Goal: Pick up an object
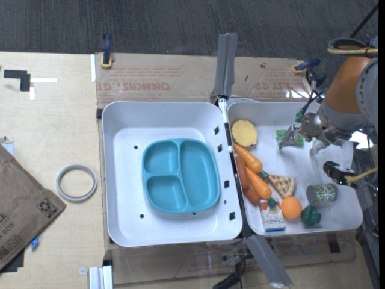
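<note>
My gripper [304,141] hovers over the back right part of the right bin [346,224], open, with nothing between its fingers. A small green leafy item [282,135] lies just left of its left finger [293,139]. In the same bin lie a round yellow cookie [244,133], two carrots [250,160] along the left wall, a pizza slice [281,184], an orange [291,208], a juice box [272,217], a broccoli [311,215] and a green can [322,193] on its side.
The left bin [120,161] holds a teal divided plate [180,176]. On the bench to the left lie a grey tape ring [76,182] and a brown cardboard box [21,209]. Blue clamps [106,48] sit at the back edge.
</note>
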Controlling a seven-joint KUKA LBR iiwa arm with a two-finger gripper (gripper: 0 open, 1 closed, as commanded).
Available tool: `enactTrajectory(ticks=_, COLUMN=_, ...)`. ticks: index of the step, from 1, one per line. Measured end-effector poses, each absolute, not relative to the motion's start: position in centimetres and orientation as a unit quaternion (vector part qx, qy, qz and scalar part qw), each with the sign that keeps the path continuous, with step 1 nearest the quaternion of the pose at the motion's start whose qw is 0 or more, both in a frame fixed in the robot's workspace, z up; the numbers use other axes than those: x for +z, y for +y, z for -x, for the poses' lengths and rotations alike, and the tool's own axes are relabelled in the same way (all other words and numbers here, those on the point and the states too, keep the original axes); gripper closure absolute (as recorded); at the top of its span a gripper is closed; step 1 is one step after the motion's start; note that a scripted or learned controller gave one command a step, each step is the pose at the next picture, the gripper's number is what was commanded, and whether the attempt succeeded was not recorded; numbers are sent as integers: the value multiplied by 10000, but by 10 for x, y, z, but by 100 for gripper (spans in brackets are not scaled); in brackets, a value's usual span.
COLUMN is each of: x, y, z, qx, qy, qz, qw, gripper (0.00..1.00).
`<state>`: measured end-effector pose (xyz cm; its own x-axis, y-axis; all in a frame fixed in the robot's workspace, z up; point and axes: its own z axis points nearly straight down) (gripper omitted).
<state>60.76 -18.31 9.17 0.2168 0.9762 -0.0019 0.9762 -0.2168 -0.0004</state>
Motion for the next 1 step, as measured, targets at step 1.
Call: enactTrajectory(ticks=1, x=93, y=-185, z=-648, qx=-4, qy=6720, qz=-7405, qw=15, gripper=0)
